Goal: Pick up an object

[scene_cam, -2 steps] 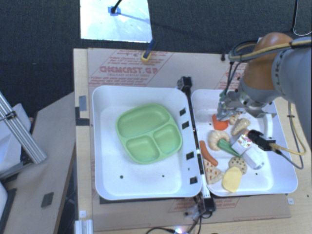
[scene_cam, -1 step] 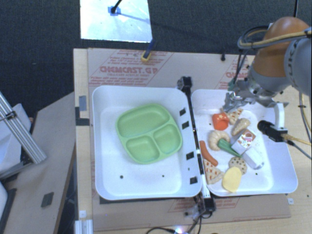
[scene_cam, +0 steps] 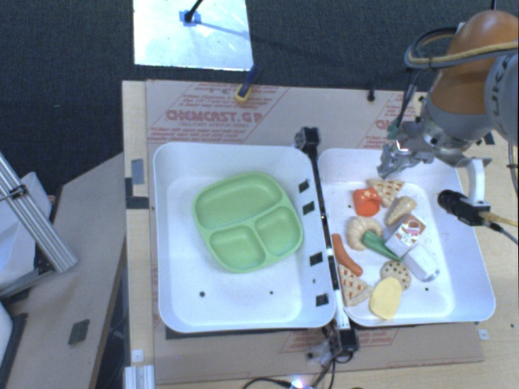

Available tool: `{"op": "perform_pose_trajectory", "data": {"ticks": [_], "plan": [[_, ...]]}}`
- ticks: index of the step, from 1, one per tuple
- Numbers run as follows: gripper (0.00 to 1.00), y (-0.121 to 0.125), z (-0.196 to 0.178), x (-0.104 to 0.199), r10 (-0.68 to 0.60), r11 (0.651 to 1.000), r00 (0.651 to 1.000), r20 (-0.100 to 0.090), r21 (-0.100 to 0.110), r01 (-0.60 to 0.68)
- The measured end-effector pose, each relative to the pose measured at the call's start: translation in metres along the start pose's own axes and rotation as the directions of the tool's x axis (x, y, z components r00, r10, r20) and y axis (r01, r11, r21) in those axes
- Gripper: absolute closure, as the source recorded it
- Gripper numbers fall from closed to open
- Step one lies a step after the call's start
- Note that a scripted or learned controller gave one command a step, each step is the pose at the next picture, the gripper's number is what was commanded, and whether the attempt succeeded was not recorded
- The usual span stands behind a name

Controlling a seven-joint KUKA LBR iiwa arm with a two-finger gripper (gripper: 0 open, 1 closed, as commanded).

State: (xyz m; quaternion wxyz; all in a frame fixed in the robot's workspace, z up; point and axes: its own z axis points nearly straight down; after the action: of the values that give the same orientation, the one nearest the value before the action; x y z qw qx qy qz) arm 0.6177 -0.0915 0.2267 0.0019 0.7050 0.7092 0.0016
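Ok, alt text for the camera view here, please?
The gripper hangs over the far end of the right bin, above a heap of toy food. The left bin holds a green tray with three compartments.

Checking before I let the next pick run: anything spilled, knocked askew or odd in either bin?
Nothing stands out. The green divided tray lies flat in the left bin. The toy food, including the milk carton and sausage, sits piled loosely inside the right bin, none over the rim. The gripper is above that bin's far edge.
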Motion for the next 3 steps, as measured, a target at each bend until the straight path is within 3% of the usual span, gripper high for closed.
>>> {"op": "perform_pose_trajectory", "data": {"ticks": [2, 3], "plan": [[1.0, -0.027, 0.003, 0.095, -0.003, 1.0, 1.0, -0.003, 0.006, 0.003], [1.0, -0.057, 0.012, 0.142, -0.003, 1.0, 1.0, -0.003, 0.008, 0.003]]}}
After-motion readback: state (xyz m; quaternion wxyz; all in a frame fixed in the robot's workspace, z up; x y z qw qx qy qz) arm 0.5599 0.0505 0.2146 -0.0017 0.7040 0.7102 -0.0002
